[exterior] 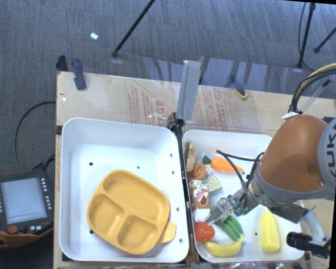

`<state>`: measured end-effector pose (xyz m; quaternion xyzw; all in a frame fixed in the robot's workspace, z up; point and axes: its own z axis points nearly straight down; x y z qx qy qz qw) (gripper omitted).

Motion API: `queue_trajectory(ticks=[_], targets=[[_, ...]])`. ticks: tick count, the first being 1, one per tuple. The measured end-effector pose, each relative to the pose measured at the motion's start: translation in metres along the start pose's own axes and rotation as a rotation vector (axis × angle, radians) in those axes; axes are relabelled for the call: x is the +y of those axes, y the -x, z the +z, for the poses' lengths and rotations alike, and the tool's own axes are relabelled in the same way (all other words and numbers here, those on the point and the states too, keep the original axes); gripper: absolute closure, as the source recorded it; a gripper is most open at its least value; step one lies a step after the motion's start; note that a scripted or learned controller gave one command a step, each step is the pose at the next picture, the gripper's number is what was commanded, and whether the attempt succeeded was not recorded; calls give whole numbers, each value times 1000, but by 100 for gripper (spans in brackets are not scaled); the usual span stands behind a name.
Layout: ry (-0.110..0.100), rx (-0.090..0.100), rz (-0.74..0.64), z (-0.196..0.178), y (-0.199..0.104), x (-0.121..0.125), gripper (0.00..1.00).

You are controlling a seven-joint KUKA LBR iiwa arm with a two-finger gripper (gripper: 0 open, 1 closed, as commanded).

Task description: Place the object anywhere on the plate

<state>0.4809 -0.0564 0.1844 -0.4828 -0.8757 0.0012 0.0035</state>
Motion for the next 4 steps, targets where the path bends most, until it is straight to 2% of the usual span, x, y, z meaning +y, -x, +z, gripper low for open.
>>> queue_trajectory(ticks=[4], targets=[[0, 0, 0, 0, 0, 0, 0]])
